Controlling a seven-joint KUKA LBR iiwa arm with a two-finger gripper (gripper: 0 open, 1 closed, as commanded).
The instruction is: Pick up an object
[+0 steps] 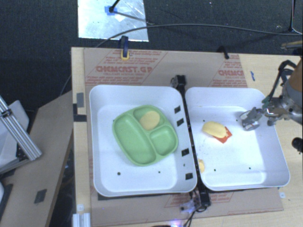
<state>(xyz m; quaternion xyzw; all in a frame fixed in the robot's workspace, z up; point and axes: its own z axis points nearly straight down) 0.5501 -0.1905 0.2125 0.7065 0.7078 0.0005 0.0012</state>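
The yellow-and-red object [217, 130] lies in the right bin [246, 174], left of the tool [249, 119], apart from it. Whether the tool is wide or narrow I cannot tell. The left bin [109, 178] holds a green 3-compartment plate [137, 148].

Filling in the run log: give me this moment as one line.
gripper: over right bin, holding nothing seen | yellow-red object: on right bin floor, left of gripper | green tray: left bin | status: no pick yet
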